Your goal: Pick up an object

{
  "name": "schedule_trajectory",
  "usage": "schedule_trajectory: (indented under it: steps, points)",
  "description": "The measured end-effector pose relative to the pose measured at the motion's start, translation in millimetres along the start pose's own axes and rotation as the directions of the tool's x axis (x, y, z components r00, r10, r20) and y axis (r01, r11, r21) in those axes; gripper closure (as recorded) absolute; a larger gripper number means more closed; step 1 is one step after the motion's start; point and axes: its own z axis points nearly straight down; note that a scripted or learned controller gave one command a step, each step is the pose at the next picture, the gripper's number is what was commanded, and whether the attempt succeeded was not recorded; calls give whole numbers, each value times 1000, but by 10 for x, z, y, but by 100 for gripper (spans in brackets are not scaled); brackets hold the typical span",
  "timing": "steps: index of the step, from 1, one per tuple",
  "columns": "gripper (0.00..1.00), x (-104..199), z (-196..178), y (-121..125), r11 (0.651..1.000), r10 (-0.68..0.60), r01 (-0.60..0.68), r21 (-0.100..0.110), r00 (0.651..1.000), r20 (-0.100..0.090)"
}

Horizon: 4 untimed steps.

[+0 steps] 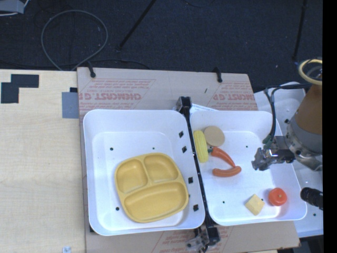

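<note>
Tray [151, 187] — yellow, three compartments — lies in the left bin [100, 141]. Right bin [237, 125] has corn [200, 145] against its left wall, a tan disc [214, 136] touching it, a carrot [222, 155], a sausage [227, 171], a cheese cube [254, 204] and a tomato [277, 196] (near the right wall). Gripper [261, 159] hangs over the bin's right side, holding nothing — finger spread unclear.

We note a light wood bench [37, 167]. Directly on it lies a brown cardboard sheet [158, 91] with red print, which carries two white bins, left bin [100, 141] and right bin [287, 217], touching along a central divider.
</note>
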Motion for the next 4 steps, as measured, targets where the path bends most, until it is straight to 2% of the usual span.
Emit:
schedule_trajectory:
  steps: [1,3,4]
  points:
    - [100,461,81,40,1000,-2,2,2,1000,-2]
    - [100,1434,39,310,1000,-3,3,2,1000,-1]
    - [100,1848,214,531,1000,-3,3,2,1000,0]
